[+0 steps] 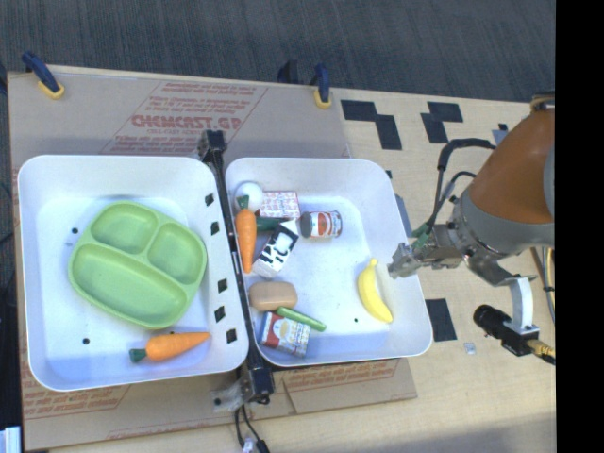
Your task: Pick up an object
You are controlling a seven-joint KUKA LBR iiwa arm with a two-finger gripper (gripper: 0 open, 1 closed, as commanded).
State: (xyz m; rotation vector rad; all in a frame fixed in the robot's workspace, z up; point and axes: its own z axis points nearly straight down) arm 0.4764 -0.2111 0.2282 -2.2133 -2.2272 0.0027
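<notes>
On the surface (472,366), seen from the camera above, we log two shallow white bins side by side. The left white bin (47,196) holds a light green divided plastic plate (138,263) and, near its front edge, an orange toy carrot (170,345). The right white bin (377,182) holds a second orange carrot (246,237) along its left wall, a small white ball (249,194) just behind it, a small pink-and-white box (279,204), a red-labelled can (320,224) on its side, a black-and-white carton (276,251), a tan bread-like oval (273,296), a red-and-white packet (283,334) with a green pod (300,319) across it, and a yellow banana (374,293) near the right wall. We see the claw (404,259) at the right bin's right rim, just beside the banana, apart from it. We cannot tell how it is set. Nothing shows gripped in it.
</notes>
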